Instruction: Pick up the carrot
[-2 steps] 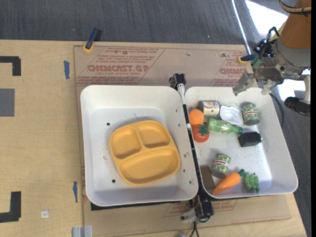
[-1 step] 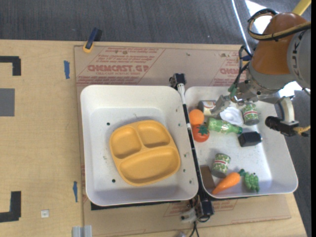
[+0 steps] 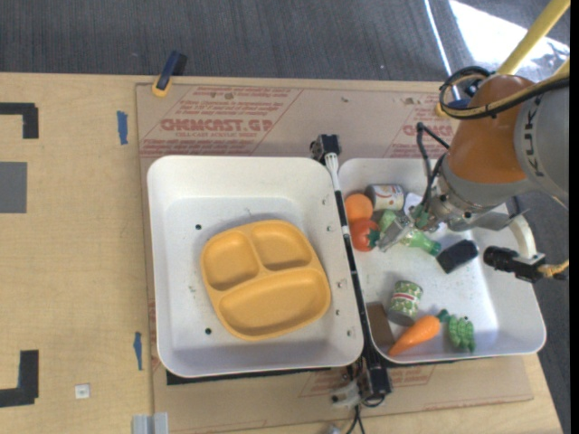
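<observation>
The carrot (image 3: 418,333), orange with a green leafy top, lies near the front edge of the right bin (image 3: 516,319), its tip pointing left. My gripper (image 3: 404,229) hangs low over the upper middle of that bin, well behind the carrot and apart from it. It sits right over a small green and white item (image 3: 422,240). The orange-banded wrist (image 3: 484,147) hides what lies behind it.
Around the gripper lie an orange ball (image 3: 358,206), a red piece (image 3: 362,236), a small can (image 3: 388,195) and a black block (image 3: 457,255). A green-labelled can (image 3: 407,297) and a brown block (image 3: 378,325) lie beside the carrot. The left bin (image 3: 172,242) holds a yellow divided plate (image 3: 264,278).
</observation>
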`<state>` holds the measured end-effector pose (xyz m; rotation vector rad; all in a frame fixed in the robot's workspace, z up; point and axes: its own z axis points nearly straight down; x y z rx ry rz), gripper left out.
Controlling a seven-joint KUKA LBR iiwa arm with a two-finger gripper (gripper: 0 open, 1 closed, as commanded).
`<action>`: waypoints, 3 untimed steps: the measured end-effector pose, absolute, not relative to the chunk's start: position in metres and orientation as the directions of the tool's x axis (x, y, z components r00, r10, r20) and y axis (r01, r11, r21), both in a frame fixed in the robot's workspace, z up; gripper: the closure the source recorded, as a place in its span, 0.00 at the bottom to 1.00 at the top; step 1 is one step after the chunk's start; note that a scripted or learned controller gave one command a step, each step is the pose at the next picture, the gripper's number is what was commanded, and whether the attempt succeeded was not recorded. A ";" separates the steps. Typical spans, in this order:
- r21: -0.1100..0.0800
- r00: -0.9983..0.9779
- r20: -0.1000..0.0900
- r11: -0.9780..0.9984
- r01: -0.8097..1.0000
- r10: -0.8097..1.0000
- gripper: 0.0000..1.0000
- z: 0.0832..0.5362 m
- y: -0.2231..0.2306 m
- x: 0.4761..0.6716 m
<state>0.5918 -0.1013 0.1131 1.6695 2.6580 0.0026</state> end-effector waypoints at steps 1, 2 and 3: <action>0.010 -0.434 -0.006 0.434 0.901 0.901 1.00 0.126 -0.102 0.594; 0.004 -0.401 -0.002 0.401 0.916 0.916 1.00 0.103 -0.103 0.547; 0.001 -0.281 0.000 0.281 0.960 0.960 1.00 0.185 -0.021 0.498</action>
